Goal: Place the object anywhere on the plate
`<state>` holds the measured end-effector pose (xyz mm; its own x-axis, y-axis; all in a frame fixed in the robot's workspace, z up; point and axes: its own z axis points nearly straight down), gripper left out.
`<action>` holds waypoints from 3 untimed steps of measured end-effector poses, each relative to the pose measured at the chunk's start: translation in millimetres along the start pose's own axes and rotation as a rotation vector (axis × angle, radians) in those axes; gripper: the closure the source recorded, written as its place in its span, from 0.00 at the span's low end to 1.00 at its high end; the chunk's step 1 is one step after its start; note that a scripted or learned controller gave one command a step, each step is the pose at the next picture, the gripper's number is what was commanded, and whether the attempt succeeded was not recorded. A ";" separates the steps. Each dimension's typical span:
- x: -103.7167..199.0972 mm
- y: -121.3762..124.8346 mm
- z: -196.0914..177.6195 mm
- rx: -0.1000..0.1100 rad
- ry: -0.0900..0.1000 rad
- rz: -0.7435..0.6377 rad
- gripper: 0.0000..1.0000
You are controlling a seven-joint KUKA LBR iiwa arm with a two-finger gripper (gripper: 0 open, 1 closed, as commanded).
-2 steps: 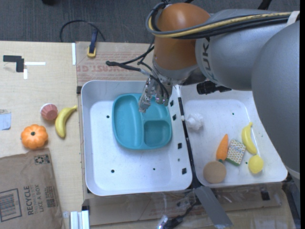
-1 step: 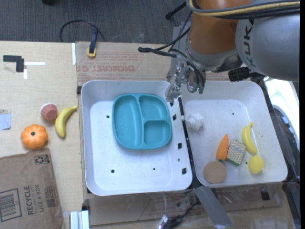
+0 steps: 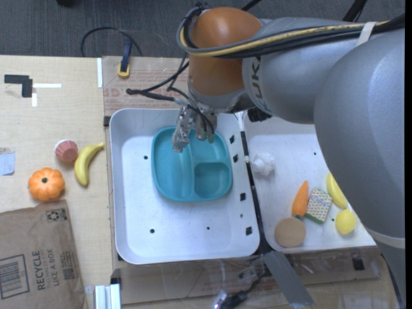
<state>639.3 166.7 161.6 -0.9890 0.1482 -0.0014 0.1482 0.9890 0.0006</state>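
**Gripper over the plate, fingers apart**

Grey arm [image 3: 335, 69] looms largest, reaching left. Its gripper [image 3: 192, 134] hangs with narrowly parted fingers, nothing between them, above the teal plate [image 3: 193, 166]. Well to its right lies the carrot [image 3: 300, 198], beside a round biscuit [image 3: 290, 232].

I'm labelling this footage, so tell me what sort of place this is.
Probably a robotics lab bench: a grey arm's gripper hangs over a teal plate in a white bin, with toy food like a carrot in the bin beside it.
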 end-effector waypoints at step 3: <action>-25.1 -103.0 -30.6 0.000 -0.003 -0.142 1.00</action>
<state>648.8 61.1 192.2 -1.0000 0.0066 -0.0045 0.0066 1.0000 0.0003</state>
